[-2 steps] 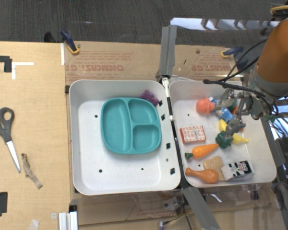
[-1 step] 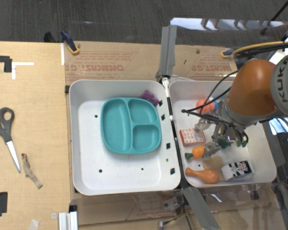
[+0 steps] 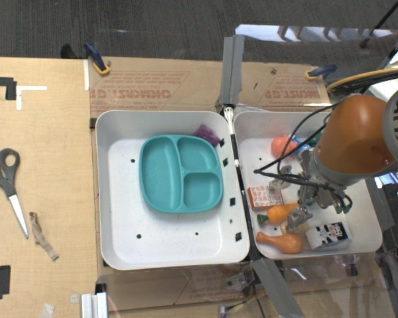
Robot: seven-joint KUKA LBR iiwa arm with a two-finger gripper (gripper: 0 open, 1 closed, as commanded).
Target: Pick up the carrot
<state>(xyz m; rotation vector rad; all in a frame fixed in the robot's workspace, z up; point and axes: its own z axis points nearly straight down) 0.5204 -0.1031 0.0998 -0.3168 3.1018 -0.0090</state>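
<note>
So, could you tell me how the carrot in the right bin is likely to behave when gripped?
The carrot looks like smooth moulded plastic, so probably stiff and light. Its rounded, tapered shape may slip or roll between fingers. The gripper sits beside it among crowded toys, so nudges seem likely.

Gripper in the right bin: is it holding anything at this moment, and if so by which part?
It cannot be told. The gripper sits low over the carrot in the right bin, at its right end, but the view doesn't show the carrot clearly between the fingers.
</note>
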